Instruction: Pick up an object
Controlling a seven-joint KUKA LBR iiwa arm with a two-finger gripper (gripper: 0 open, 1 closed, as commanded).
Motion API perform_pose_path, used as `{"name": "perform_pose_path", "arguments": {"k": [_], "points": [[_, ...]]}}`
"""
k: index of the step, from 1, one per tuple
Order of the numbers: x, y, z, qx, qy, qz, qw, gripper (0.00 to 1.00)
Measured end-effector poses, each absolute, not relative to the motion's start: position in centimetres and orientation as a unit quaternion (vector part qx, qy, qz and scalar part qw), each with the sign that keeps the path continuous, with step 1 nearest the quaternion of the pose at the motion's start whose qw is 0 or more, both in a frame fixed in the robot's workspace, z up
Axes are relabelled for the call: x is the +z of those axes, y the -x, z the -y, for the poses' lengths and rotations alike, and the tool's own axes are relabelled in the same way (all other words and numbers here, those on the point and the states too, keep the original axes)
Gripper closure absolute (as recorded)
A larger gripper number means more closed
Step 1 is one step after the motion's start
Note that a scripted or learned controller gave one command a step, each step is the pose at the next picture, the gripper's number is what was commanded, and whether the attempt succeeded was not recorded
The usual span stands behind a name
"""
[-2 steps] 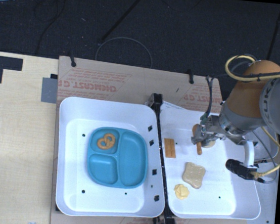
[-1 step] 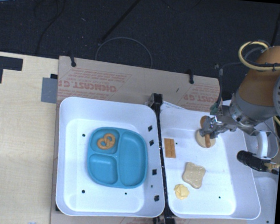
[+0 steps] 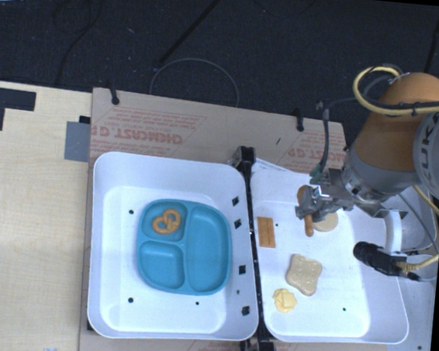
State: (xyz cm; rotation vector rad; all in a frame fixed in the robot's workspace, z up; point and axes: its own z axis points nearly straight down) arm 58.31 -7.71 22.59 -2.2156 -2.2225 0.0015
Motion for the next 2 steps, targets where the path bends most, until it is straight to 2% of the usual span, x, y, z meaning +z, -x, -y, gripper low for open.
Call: {"name": "perform_pose_path", "arguments": {"k": [2], "points": [[23.2,-55.3,-3.9,0.001,0.705,0.709,0.003,1.0]]}}
